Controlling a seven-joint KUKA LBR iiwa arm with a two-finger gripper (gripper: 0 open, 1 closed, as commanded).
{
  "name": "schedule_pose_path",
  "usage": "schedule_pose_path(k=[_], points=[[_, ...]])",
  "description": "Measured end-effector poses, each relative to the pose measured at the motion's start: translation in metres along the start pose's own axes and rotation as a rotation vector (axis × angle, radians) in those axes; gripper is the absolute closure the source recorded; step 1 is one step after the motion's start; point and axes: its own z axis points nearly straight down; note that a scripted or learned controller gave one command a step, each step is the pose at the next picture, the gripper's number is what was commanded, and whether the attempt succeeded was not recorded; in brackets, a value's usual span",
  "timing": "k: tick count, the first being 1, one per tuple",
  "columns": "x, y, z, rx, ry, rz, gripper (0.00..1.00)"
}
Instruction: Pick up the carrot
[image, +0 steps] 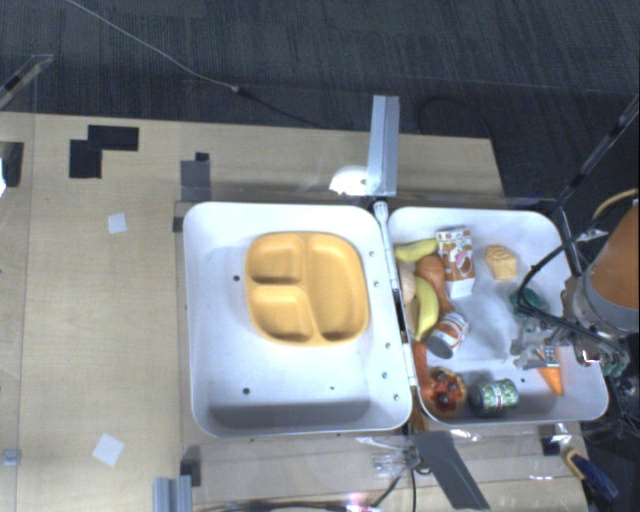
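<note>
Wooden bench (90, 330), dark carpeted floor (300, 50)

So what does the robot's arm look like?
The arm comes in from the right side. It is grey and rounded, with an orange band above the wrist. Black cables loop beside it. At its end is a small metal gripper with tangled wires and shiny parts, and a bit of green on it.
</note>
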Motion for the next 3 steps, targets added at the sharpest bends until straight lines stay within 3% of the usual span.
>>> schedule_pose_path(k=[1,2,3], points=[[-0.012,0.0,-0.137,0.005,-0.015,0.017,1.0],[0.006,0.008,0.022,0.003,-0.01,-0.145,1.0],[-0.019,0.001,-0.056,0.002,-0.006,-0.425,1.0]])
